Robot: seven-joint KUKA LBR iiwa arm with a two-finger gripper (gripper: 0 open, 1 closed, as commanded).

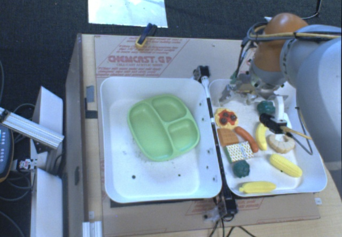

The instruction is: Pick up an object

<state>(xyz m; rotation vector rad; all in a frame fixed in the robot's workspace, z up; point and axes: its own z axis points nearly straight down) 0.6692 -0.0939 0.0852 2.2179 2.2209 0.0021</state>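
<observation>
The right bin (315, 177) holds several toy foods: a pizza slice (227, 117), a brown toast (228, 136), a red sausage (247, 139), a small banana (261, 136), a checkered sandwich (239, 151), a broccoli (241, 168), a corn cob (285, 165), a long yellow banana (259, 187), a pale bagel (281, 143) and a dark green piece (265, 107). My gripper (247, 91) hangs low over the far end of this bin, just beyond the pizza slice and left of the green piece. Nothing is seen held in it.
The left bin (117, 177) holds a green divided plate (163, 126). A black bar (209, 118) runs between the two bins. The grey arm (315, 70) covers the right bin's far right corner. A yellow-and-black tool (145, 36) lies on the board behind the bins.
</observation>
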